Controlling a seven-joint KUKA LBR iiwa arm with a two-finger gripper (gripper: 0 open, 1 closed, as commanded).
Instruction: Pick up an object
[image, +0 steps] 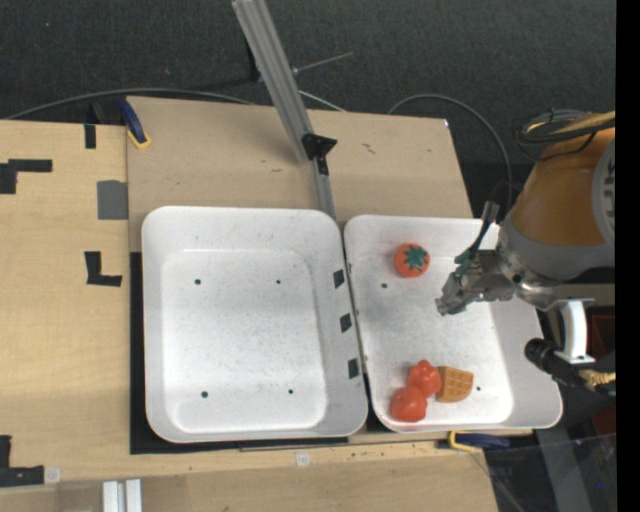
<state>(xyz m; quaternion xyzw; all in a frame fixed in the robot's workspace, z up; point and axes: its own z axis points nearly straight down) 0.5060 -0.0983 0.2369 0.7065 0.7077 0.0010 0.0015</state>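
Observation:
The right bin (400, 320) holds three toy foods. An orange-red tomato with a green top (410, 260) lies near its far edge. A red pepper-like piece (415, 390) and a tan waffle piece (454, 384) lie together near the front edge. My gripper (450, 300) hangs over the bin's right half, to the right of and slightly nearer than the tomato, well apart from all three objects. Nothing shows between its dark fingers, and their spacing is unclear from this angle.
The left bin (240, 320) stands beside the right one, joined by black clips along the shared rim. A grey metal pole (285, 90) slants in from the top. The arm's orange-banded body (565, 210) overhangs the right bin's right edge.

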